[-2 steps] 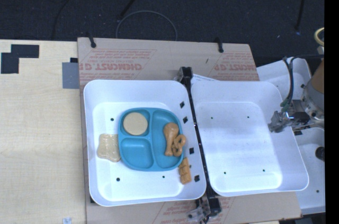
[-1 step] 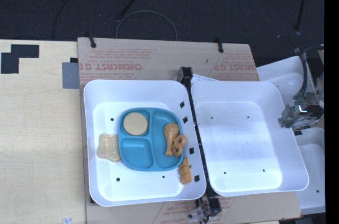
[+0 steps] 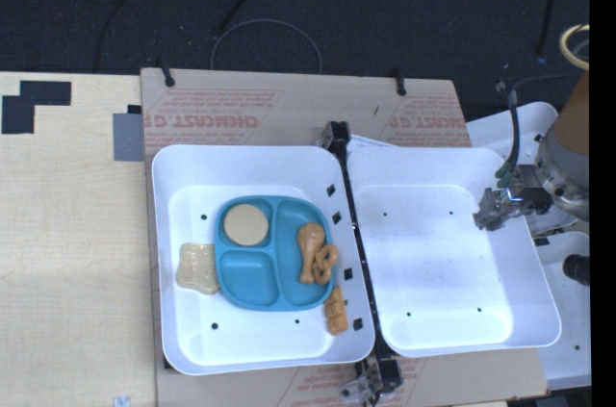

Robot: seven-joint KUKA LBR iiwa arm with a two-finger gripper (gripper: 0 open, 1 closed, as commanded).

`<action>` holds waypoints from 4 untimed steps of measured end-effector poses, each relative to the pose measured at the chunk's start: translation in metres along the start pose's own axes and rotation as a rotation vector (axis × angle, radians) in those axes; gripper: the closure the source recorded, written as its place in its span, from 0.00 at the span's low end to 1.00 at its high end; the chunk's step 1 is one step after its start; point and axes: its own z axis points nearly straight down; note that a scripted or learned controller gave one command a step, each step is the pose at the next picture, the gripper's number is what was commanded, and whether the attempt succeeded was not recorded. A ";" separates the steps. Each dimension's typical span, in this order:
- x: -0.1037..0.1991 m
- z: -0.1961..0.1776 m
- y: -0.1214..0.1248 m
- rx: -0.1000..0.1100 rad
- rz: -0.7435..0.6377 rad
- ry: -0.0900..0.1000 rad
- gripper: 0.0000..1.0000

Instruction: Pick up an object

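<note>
The objects I could pick all lie in the left white plastic bin point(image 3: 183, 174). A blue three-compartment plastic tray point(image 3: 252, 281) sits near its middle. A round tan disc like a biscuit point(image 3: 245, 224) rests in the tray's upper left compartment, and a knobbly golden-brown pretzel-like piece point(image 3: 316, 253) lies in its right compartment. A pale yellowish bread-like slab point(image 3: 197, 267) lies on the bin floor, touching the tray's left edge. A small orange-brown lumpy piece point(image 3: 335, 310) lies just beside the tray's lower right corner, near the divide between the bins.

My pincer point(image 3: 488, 209) is over the right edge of the right white plastic bin point(image 3: 433, 338), well apart from all of these things. From this slant I cannot tell how it is set. Both bins rest on a brown printed cardboard sheet point(image 3: 289, 112) on the light wooden worktop point(image 3: 67, 251).
</note>
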 end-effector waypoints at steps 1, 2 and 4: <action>0.059 0.003 0.003 0.001 0.000 0.000 1.00; 0.115 0.017 -0.001 0.003 0.001 0.000 1.00; 0.219 0.041 -0.020 0.004 0.001 -0.001 1.00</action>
